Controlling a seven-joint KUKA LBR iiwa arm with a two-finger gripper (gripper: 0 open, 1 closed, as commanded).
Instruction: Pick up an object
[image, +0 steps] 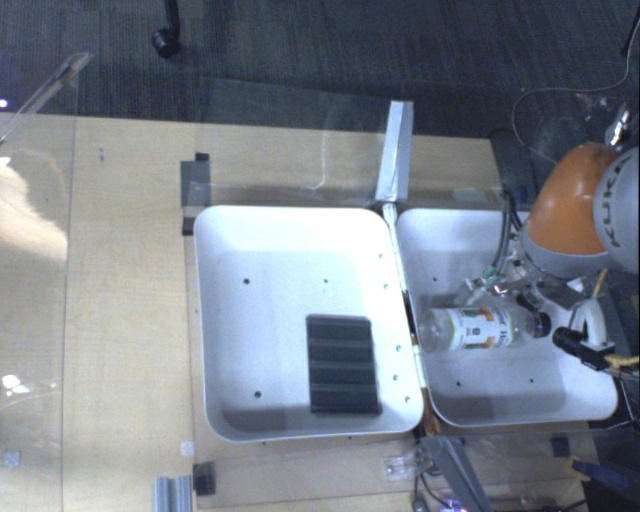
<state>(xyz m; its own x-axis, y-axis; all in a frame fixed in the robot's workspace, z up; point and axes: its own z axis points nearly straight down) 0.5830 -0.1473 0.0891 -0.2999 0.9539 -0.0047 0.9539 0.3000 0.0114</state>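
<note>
Grey arm (610, 215) with an orange band (565, 210) above the wrist. It enters from the right of the camera view and bends down over the far right part of the right bin (520, 395).

Tool (500, 287) – hangs low over the right bin, just behind the bottle and close to its right half. Its metal parts are small and cluttered here; whether it is open or closed cannot be told. Nothing can be seen in its hold.

Bottle (470, 328) – clear plastic, with a white label that carries a little orange and dark print. It lies on its side on the floor of the right bin. The long axis runs left to right across the view, nearly parallel to the bin's near wall. The clear, rounded end points left and sits just beside the wall that divides the two bins. The other end points right, toward the wrist. Which end is the neck cannot be told.

Black ribbed block (342, 363) – rectangular and flat on the floor of the left bin (215, 300), in the near right part. Its long axis runs from the far side to the near side, and its ribs lie crosswise.

Surface (100, 350) – pale wood, carrying both white bins side by side.
</note>
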